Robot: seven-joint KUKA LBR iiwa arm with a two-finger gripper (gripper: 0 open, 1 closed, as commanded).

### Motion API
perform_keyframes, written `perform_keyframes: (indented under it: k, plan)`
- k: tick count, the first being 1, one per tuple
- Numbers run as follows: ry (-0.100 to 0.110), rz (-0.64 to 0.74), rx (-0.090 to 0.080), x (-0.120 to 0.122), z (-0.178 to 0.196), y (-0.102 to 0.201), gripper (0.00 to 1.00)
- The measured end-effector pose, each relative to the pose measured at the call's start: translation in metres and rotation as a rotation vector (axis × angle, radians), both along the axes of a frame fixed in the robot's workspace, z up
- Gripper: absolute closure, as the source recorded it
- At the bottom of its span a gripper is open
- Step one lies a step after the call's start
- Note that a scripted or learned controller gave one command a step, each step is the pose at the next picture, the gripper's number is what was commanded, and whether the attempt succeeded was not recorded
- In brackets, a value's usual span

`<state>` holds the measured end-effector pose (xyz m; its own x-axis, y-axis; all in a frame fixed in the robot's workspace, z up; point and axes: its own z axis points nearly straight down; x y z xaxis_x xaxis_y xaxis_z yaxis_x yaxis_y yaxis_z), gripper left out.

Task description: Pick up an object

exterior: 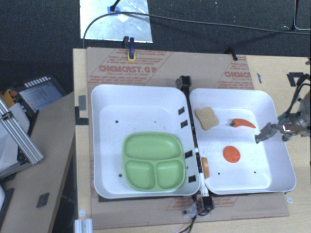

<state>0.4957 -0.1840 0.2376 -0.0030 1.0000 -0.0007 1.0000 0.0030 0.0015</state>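
I see the end effector (265,133) at the right bin's (279,178) 3 o'clock wall; how far it is open I cannot tell, and I see nothing in it. Chili pepper (242,124) lies near, at its 10 o'clock. I would centre over the pepper, align across its width, then descend.
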Motion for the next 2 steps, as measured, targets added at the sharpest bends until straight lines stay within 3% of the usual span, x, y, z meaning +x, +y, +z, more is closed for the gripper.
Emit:
perform_keyframes:
  k: [2]
  plan:
    - [0.005,-0.002,0.002,-0.002,-0.107,-0.005,0.0]
